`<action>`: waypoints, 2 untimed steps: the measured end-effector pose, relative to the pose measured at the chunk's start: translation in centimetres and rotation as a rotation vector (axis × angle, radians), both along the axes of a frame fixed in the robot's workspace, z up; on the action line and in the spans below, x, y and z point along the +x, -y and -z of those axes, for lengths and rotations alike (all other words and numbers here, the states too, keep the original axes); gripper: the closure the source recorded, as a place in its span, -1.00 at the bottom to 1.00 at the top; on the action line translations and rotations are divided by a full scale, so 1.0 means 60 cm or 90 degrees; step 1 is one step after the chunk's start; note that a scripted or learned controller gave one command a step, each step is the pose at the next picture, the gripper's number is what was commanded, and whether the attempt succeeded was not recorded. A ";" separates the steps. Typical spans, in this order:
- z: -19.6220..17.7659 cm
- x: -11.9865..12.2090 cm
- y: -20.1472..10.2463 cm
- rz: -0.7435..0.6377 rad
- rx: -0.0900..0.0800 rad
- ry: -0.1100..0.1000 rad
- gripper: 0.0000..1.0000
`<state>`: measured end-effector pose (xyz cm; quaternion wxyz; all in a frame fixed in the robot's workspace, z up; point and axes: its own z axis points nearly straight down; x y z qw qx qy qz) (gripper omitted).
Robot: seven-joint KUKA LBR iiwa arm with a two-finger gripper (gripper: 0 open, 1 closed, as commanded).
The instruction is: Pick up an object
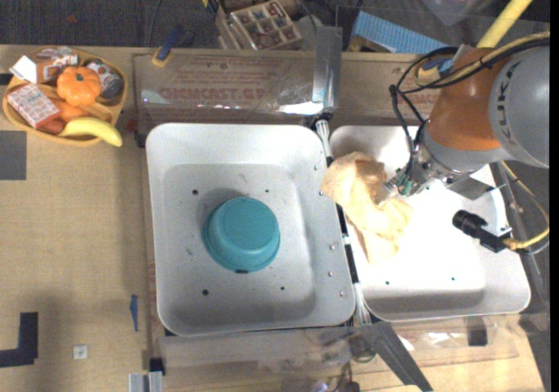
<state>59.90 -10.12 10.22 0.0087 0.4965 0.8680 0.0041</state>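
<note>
Gripper lowered onto cloth in the right bin.
Cloth is bunched against that bin's left wall; finger state cannot be told. A teal bowl is seated mid left bin.

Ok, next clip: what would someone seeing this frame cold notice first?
Probably the teal bowl, upside down, alone in the middle of the left bin. Next, the grey and orange arm reaching in from the right, its gripper down at a crumpled cream cloth that lies against the right bin's left wall. A dish of toy food, with a pumpkin and banana, sits on the bench at far left.
</note>
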 end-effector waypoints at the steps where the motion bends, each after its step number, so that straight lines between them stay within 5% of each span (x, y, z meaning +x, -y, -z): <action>1: 0.000 0.000 0.001 0.000 -0.001 0.000 -1.00; 2: -0.139 -0.019 -0.048 -0.122 -0.001 -0.009 -1.00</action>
